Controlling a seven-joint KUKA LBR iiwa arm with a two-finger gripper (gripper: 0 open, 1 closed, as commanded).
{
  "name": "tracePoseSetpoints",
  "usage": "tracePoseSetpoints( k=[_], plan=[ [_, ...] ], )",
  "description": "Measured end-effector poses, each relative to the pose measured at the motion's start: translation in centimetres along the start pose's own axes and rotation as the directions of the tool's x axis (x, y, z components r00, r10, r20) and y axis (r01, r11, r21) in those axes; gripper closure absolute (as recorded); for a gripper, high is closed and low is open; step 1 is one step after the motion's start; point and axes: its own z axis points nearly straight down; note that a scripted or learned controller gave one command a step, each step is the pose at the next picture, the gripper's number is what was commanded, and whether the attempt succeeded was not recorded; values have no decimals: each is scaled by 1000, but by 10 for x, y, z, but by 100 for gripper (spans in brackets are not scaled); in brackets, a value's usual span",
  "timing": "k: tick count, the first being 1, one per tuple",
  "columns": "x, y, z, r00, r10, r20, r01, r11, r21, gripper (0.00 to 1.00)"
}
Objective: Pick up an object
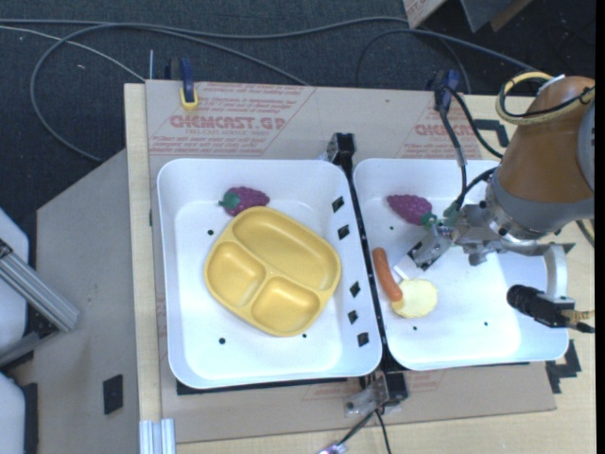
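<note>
**Tool low in the right bin, nothing seen in its grip**

My tool (423, 253) sits low in the right bin (473, 348), coming in from the right. The arm (544, 173), grey with an orange top, is above and to the right of it. Fingers too small and dark to read, so I cannot tell if the tool is released or clenched. No object visible between them.

Purple grapes (408, 207) just up and left of the tool, near but apart. Orange carrot (386, 273) just left of the tool, lying along the bin's left wall. Pale yellow apple piece (417, 299) right below the tool, touching the carrot's lower end.

Left bin (180, 282) well off to the tool's left: yellow divided plate (273, 270) in the middle, second bunch of grapes (245, 199) at its upper edge. Both bins sit on the counter (236, 107).
</note>
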Motion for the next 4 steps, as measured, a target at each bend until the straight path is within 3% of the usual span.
tracePoseSetpoints(
  k=[1,3,4],
  plan=[
    [0,3,-6,1000,-3,1,3,1000,-12,0],
    [-2,9,82,1000,-2,1,2,1000,-9,0],
    [-2,9,103,1000,-2,1,2,1000,-9,0]
  ],
)
